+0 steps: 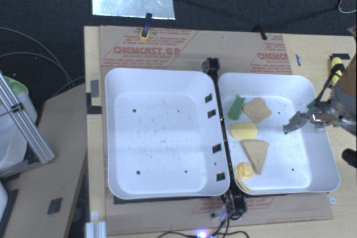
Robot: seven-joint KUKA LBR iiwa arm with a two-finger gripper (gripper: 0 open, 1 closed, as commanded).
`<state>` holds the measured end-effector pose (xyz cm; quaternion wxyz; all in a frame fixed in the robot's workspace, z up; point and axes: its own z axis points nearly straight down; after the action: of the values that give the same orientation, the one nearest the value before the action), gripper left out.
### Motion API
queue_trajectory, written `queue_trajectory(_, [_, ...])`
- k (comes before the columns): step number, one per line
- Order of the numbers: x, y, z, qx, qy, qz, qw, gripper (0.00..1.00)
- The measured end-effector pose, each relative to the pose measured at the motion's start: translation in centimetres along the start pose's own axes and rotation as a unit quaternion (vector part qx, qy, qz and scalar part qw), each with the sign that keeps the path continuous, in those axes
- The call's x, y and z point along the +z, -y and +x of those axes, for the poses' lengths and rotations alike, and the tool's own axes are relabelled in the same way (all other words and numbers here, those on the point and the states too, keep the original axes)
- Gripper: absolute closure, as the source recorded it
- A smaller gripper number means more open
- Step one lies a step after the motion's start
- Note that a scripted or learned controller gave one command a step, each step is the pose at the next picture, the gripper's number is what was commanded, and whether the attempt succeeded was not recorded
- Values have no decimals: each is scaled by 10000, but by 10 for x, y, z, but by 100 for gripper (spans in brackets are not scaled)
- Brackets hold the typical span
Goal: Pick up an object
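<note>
Objects clustered along left wall of right bin [312,136]: tan wedge [256,153], tan round piece [256,110], yellow block [244,131], green piece [236,107]. Gripper [290,126] poised over bin centre, nothing held; finger opening cannot be told. Approach step judged; leftward travel and descent needed.

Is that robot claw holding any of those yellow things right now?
No. The gripper is over bare floor of the right bin, apart from the yellow and tan pieces; nothing is between its fingers.
</note>
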<state>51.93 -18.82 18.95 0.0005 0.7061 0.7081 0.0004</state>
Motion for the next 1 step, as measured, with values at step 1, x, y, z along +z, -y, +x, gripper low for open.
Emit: queue_trajectory(1, [97,14,63,-21,-20,19,10000,0])
